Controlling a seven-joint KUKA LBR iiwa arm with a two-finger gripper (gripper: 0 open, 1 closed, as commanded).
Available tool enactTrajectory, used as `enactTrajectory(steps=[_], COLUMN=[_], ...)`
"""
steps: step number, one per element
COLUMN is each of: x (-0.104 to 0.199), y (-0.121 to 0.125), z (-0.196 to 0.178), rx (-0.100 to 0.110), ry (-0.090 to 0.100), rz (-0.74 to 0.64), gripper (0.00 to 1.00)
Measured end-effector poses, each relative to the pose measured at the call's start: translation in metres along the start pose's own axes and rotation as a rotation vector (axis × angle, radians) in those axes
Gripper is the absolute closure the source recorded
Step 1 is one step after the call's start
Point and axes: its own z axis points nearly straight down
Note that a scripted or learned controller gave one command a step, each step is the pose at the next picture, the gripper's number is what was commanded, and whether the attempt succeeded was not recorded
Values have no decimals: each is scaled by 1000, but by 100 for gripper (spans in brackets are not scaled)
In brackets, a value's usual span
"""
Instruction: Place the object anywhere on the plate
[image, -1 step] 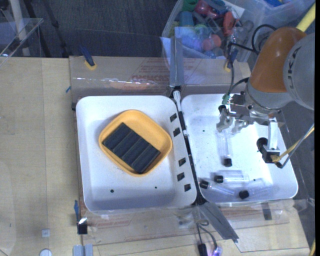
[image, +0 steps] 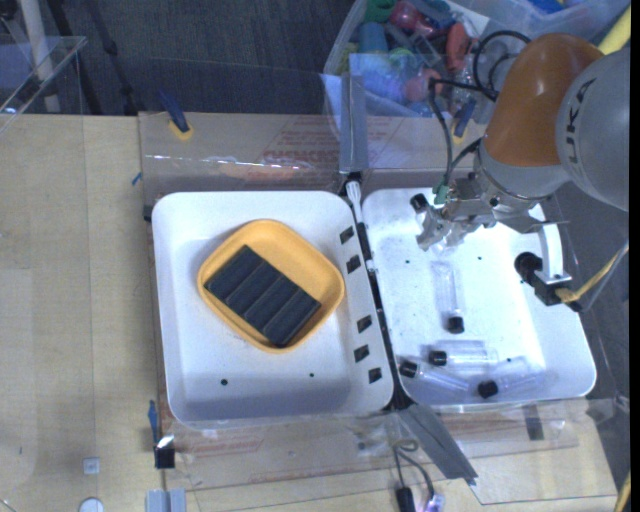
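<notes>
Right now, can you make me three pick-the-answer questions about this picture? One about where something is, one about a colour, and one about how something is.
1. Where is the plate?
A. left bin
B. right bin
C. on the floor

2. What colour is the plate?
A. blue
B. yellow
C. green

3. How are the clear tubes in the right bin?
A. lying down
B. standing up
C. stacked on the plate

Answers: 1 A, it sits inside the left bin. 2 B, its rim is yellow around a black ribbed pad. 3 A, they lie flat on the bin floor.

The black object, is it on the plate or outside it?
On the plate: the black object lies flat inside the yellow plate.
</notes>
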Motion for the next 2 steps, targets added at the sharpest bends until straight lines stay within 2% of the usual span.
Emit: enactTrajectory(steps=[1, 2], x=[0, 0], y=[0, 1], z=[0, -10], rx=[0, -3], ry=[0, -1], rz=[0, -1], gripper=[0, 100])
